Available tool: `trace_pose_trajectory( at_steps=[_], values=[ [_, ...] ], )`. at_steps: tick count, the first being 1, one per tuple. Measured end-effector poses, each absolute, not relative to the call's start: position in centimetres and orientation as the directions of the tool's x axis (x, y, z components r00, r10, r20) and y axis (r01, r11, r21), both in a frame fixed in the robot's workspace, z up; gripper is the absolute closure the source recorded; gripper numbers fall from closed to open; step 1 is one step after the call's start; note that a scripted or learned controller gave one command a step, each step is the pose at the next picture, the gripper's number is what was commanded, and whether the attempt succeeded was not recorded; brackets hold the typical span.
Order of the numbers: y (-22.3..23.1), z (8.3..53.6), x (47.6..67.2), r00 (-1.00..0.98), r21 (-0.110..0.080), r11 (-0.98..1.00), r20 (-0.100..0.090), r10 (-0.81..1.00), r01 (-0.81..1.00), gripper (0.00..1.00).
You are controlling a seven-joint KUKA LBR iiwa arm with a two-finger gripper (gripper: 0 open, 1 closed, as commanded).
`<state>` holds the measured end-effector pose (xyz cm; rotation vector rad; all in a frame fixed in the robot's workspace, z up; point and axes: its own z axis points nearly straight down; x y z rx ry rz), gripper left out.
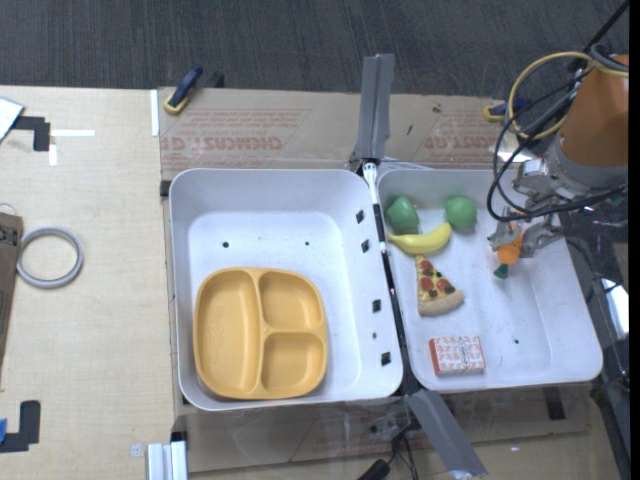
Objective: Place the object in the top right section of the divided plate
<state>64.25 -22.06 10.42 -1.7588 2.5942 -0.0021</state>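
A dark grey carpeted floor point(250, 18) runs along the top. Below it lies the pale wooden worktop point(90, 268), partly covered by a flattened brown cardboard sheet point(270, 128) with red print. A grey roll of tape point(45, 257) rests at the left, and a blue-and-yellow clamp point(183, 88) grips the cardboard's edge.

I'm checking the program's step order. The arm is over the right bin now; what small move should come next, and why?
Probably lift straight up. The end effector sits low in the right bin with a small orange object at its tip, while the divided plate lies in the left bin, past the rims between them.
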Motion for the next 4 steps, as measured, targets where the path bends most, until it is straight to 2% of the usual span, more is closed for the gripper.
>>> trace_pose_trajectory(
  at_steps=[1, 2, 3, 4],
  values=[
    [-22.0, 11.0, 66.0, -0.073, -0.005, 0.073, -0.004, -0.997, -0.997, 1.0],
    [-22.0, 9.2, 66.0, 0.322, -0.005, -0.322, -0.005, -0.947, -0.947, 1.0],
    [-21.3, 9.2, 64.6, 0.56, -0.004, -0.56, -0.004, -0.828, -0.828, 1.0],
    [-19.3, 9.2, 61.0, 0.495, -0.002, -0.495, -0.004, -0.869, -0.869, 1.0]
  ],
)
